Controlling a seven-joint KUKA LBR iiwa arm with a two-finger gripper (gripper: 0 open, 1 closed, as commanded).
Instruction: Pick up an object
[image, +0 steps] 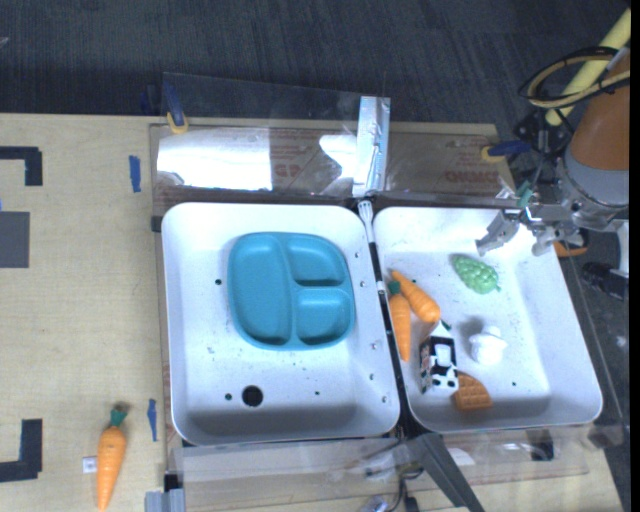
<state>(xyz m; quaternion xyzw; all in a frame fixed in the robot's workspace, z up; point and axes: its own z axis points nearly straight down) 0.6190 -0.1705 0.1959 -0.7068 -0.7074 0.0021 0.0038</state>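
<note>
The right bin (560, 330) holds a green bumpy toy (475, 272), two orange carrots (400, 322) (421, 298) by its left wall, a black-and-white cow figure (438, 365), a white lump (488, 346) and a brown-orange piece (470, 392). My gripper (520, 240) hangs over the bin's far right corner, just above and right of the green toy. Its two fingers stand apart, open, with nothing between them.
The left bin (190, 330) holds a blue divided plate (292, 288) and a small black disc (252, 396). Another carrot (110, 455) lies on the wooden bench at the near left. Clear plastic sheeting (300, 150) stands behind the bins.
</note>
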